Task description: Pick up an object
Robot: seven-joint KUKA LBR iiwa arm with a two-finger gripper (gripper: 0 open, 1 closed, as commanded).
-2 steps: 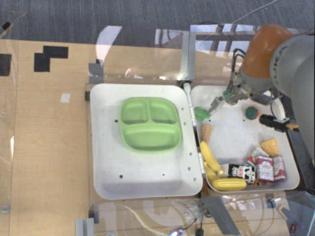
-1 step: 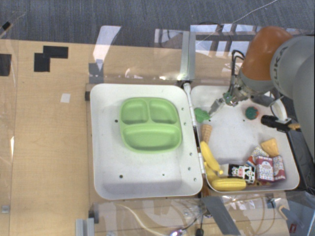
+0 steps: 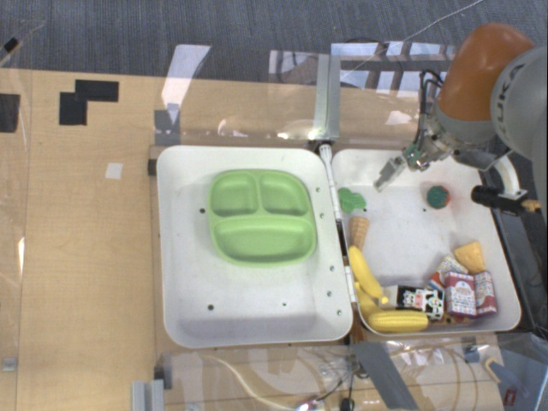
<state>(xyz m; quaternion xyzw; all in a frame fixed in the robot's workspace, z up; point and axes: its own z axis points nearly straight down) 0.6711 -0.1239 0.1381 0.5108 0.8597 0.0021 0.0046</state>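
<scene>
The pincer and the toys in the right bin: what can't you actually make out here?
- Pincer: too small and blurred in the camera view to tell its state.
- Cartons: labels too small to read.
- Banana: its lower end hidden behind the corn.
- Arm: cut off by the right edge.

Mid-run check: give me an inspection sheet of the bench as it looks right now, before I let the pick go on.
Surface: wooden bench; left bin and right bin side by side.
Job's things: in the right bin, green ball, green piece, cone, banana, corn, wedge, cartons.
Clutter: green tray in the left bin.
Grippers: pincer above the right bin's far side, nothing between its fingers.
Cables: wire over the floor; loose ones at the near edge.
Surroundings: grey carpet.
</scene>
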